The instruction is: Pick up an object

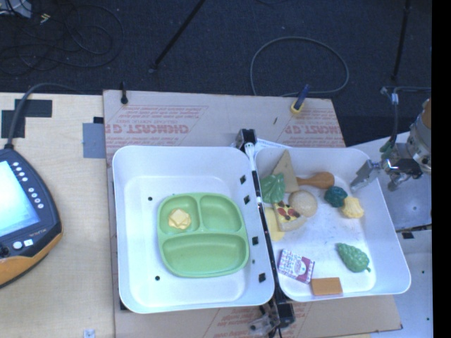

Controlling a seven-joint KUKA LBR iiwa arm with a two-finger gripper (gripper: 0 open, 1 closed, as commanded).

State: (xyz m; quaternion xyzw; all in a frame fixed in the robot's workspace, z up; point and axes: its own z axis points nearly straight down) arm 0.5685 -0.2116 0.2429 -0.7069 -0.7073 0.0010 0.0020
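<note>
Currently two white bins sit side by side on the surface: the left bin (134, 259) carries a green tray (204, 253), the right bin (387, 273) scattered toy foods. Over its right edge hovers the tool (373, 172), its state impossible to tell, near a yellow toy (353, 208).

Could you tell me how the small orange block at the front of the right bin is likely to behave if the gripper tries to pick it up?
The orange block looks flat and rectangular, so it should probably stay put rather than roll. It looks rigid and likely light. It lies close to the right bin's front wall, which may crowd the jaws.
</note>
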